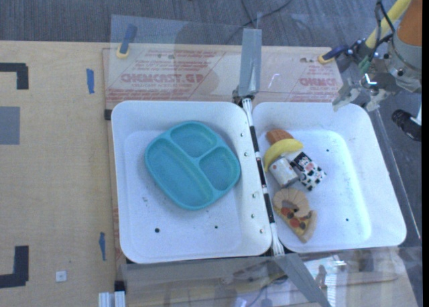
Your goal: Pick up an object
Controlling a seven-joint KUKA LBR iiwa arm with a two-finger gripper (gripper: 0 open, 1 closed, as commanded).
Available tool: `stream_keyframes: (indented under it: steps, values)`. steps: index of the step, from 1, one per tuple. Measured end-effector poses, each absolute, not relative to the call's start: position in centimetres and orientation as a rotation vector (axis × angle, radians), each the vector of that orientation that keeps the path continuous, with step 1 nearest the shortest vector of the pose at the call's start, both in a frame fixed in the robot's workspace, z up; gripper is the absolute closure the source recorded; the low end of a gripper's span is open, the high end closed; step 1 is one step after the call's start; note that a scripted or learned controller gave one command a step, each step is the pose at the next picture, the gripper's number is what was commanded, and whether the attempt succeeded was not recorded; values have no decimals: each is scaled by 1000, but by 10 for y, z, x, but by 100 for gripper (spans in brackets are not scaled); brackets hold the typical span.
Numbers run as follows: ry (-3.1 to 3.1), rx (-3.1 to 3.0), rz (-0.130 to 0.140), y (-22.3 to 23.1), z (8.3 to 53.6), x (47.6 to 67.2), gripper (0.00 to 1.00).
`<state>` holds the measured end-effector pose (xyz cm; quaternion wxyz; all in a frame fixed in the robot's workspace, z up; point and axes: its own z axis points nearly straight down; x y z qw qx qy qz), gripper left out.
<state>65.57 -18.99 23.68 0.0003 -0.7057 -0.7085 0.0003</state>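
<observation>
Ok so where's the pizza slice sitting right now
In the camera view, the pizza slice lies in the right bin, near its front left corner, just below the small can and the black-and-white cow toy.

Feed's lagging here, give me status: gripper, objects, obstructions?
Gripper above right bin's far corner, holding nothing visible. Toys piled along its left wall. Path unobstructed.
</observation>
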Motion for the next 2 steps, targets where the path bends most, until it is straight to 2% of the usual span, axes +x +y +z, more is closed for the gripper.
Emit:
stream_keyframes:
  steps: [1,2]
  values:
    - [-2159,-2281,1,-102,149,611,0]
    - [-2116,-2331,-13,-120,89,554,0]
